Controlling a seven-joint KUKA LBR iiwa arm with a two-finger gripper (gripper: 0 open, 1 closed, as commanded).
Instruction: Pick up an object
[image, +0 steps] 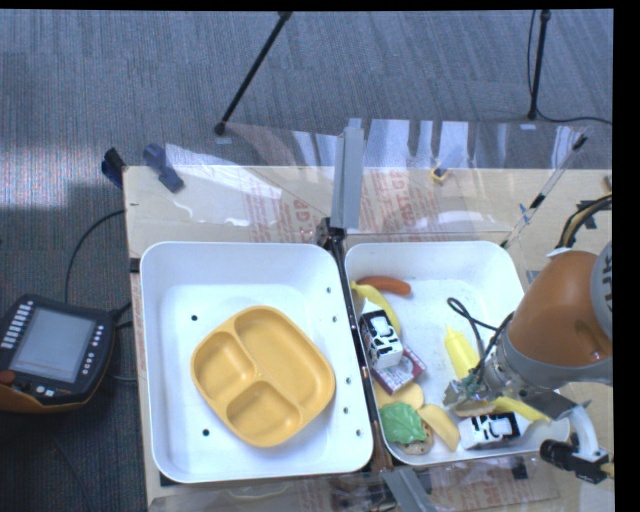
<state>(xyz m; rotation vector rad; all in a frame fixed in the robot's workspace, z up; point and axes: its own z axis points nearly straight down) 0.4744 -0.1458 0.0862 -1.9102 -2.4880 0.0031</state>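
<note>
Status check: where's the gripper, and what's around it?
Gripper low in right bin, near corner. Yellow bottle and black-white carton beside it. Grasp unconfirmed. Yellow tray in left bin.

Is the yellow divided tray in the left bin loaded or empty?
Empty: all three compartments of the yellow divided tray show bare yellow plastic, lying flat in the left bin.
</note>
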